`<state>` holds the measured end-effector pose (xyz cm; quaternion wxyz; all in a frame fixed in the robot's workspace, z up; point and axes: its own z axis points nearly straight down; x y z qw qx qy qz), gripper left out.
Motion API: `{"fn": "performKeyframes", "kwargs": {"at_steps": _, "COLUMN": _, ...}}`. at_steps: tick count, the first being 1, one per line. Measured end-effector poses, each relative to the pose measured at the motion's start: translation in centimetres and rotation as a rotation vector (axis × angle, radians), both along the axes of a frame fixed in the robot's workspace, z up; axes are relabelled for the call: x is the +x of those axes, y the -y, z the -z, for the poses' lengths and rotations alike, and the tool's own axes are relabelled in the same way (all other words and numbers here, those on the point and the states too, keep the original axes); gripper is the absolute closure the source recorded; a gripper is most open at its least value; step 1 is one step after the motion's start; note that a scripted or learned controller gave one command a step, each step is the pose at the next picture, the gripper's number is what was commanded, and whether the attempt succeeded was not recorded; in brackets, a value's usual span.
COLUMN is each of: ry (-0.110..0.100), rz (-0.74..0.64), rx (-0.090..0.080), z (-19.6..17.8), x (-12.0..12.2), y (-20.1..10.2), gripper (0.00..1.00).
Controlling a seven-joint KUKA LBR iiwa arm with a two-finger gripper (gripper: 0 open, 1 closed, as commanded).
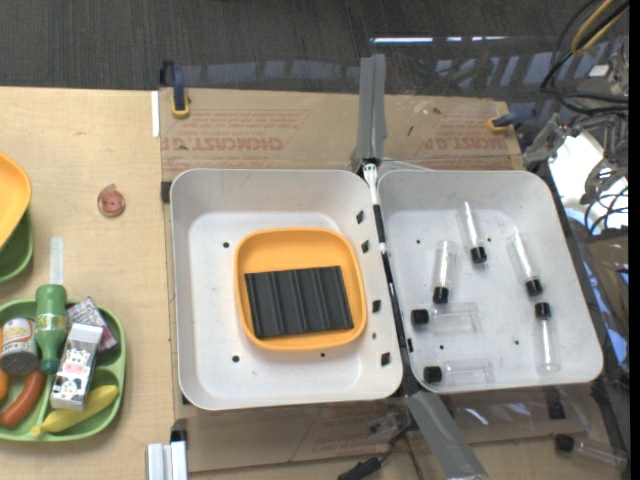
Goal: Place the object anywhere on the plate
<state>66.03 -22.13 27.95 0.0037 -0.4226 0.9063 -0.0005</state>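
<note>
Tubes [478, 253]: clear vials with black caps, six or so, lying flat and scattered in the right bin [570, 258]; any one may serve as the object.
Plate [299, 289]: orange, square-rimmed, centred in the left bin [200, 298], apart from every tube.
Insert [299, 301]: dark ribbed slab covering most of the plate floor, likely the landing surface.
Gripper: state cannot be told.
Stage: judged as not started; no tube lies on the plate.
Side table: green tray [100, 398] of toy food, unrelated.
</note>
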Motion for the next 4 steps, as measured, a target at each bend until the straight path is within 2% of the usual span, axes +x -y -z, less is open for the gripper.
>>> {"fn": "performKeyframes", "kwargs": {"at_steps": 1, "ry": 0.0, "rz": -0.27, "rx": -0.001, "z": -5.5, "x": 0.0, "y": 0.0, "gripper": 0.0}}
{"fn": "performKeyframes", "kwargs": {"at_steps": 2, "ry": -0.002, "rz": -0.63, "rx": -0.001, "z": -3.7, "x": 0.0, "y": 0.0, "gripper": 0.0}}
{"fn": "performKeyframes", "kwargs": {"at_steps": 3, "ry": -0.001, "rz": -1.159, "rx": -0.001, "z": -0.5, "x": -0.1, "y": -0.1, "gripper": 0.0}}
{"fn": "performKeyframes", "kwargs": {"at_steps": 4, "ry": 0.0, "rz": -1.437, "rx": -0.001, "z": 1.5, "x": -0.3, "y": -1.7, "gripper": 0.0}}
